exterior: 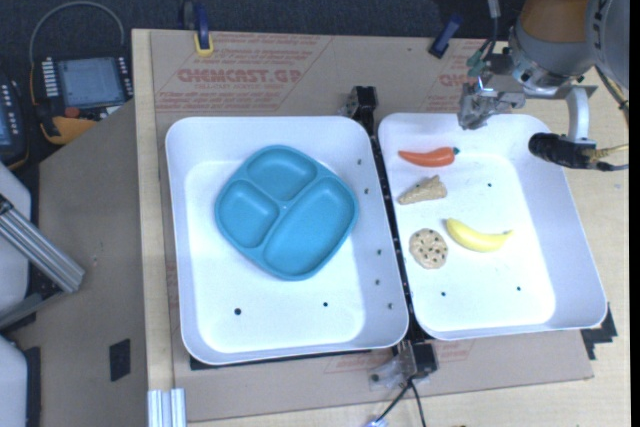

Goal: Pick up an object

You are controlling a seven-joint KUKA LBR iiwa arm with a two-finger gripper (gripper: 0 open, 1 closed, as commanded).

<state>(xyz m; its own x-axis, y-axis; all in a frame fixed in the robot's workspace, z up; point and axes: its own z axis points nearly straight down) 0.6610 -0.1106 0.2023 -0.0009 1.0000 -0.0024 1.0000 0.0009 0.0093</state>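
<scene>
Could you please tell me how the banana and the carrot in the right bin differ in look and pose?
The banana is yellow and curved; the carrot is orange-red, nearly straight, with a green tip. The banana lies nearer the bin's middle, the carrot near its far rim, close below the tool. Both lie flat and lengthwise across the bin.

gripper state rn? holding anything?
Gripper: over the far edge of the right bin, above the carrot. Nothing seen in its grasp; open or closed cannot be told.
</scene>
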